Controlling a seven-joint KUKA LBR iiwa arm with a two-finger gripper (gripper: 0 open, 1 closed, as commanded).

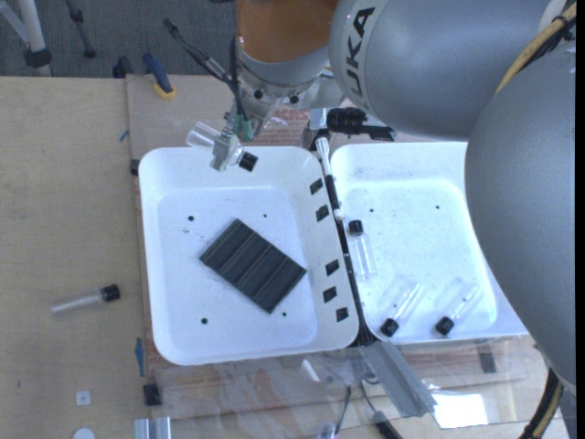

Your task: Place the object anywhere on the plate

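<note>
A dark grey ribbed plate [253,265] lies flat in the middle of the left bin [164,327]. My gripper [228,144] hangs over the back rim of that bin, up and slightly left of the plate. It is shut on a clear tube with a black cap [245,161]. The tube lies crosswise between the fingers, with its clear end pointing left and its cap to the right. The arm's large grey body covers the upper right of the view.
The right bin [416,204] holds three more clear capped tubes [361,248], [400,307], [454,307]. Another tube [84,299] lies on the wooden bench left of the bins. Black clips line the divider [327,236] between the bins.
</note>
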